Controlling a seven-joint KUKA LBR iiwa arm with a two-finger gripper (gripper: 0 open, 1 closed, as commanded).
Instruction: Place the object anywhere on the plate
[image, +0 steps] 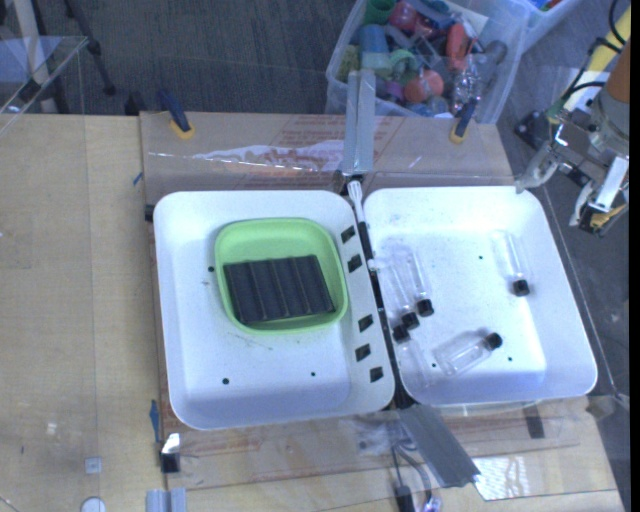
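Green plate (330, 245) with dark ridged insert in left bin (190, 330), frame centre-left. Clear vials with black caps (468, 350) lie scattered in right bin (560, 330). Gripper (590, 185) at upper right edge, outside bins; finger state unclear.

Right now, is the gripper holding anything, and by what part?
Nothing is held. The gripper hangs off the right bin's corner; the clear vials lie in that bin.

Set high above the counter (60, 300), looking down at a slant from the near edge. Far enough to take in both white bins (190, 390) whole, side by side, with bare counter at left and a clutter-filled clear box (430, 50) beyond.
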